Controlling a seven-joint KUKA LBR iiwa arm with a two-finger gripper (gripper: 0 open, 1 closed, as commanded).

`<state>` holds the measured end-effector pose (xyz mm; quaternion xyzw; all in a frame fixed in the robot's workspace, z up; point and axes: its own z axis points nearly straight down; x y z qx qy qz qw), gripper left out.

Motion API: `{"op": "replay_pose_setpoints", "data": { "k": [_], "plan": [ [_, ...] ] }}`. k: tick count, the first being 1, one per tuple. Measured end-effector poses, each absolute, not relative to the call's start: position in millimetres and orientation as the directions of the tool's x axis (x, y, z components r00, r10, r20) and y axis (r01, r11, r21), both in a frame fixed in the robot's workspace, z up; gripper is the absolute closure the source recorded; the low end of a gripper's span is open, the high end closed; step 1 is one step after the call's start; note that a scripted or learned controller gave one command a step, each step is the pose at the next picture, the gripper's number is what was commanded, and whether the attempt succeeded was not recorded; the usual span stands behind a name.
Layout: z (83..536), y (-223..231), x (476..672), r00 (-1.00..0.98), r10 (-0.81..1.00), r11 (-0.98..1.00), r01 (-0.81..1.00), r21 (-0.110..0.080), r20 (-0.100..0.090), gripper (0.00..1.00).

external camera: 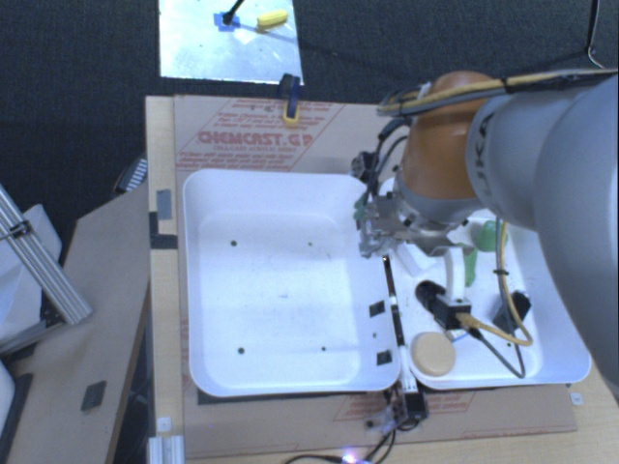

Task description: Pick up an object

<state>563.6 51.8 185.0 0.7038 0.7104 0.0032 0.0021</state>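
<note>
While the arm (542, 162) is reaching in from the right, here's the count, front to back.

- One tan disc (432, 353) is lying flat in the front corner of the right bin (566, 361), close to the seam with the left bin (280, 288).
- Two white bins are sitting side by side on one printed board (251, 135). Four small dark dots are showing on the left bin's floor.
- One small black piece (514, 305) is sitting further back in the right bin. Can't tell if it's loose.
- One green item (471, 259) is sitting behind that, partly hidden by the wrist.
- The gripper (372, 238) is hanging over the seam between the bins, toward their far half, well apart from the disc. Whether it's spread or closed isn't readable from this angle.
- The arm is blocking most of the right bin's back and right side.
- One metal rail (44, 278) is lying off to the left.
- One blue-and-yellow clamp (289, 100) is gripping the board's far edge.
- One shiny sheet (229, 56) is lying farthest back, carrying one yellow piece (272, 18) and one blue piece (225, 21).
</note>
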Motion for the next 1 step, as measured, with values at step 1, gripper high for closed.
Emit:
{"op": "replay_pose_setpoints", "data": {
  "k": [1],
  "plan": [
    [184.5,91.0,561.6,-0.008,1.0,0.008,1.0,0.001,0.002,1.0]
  ]
}}
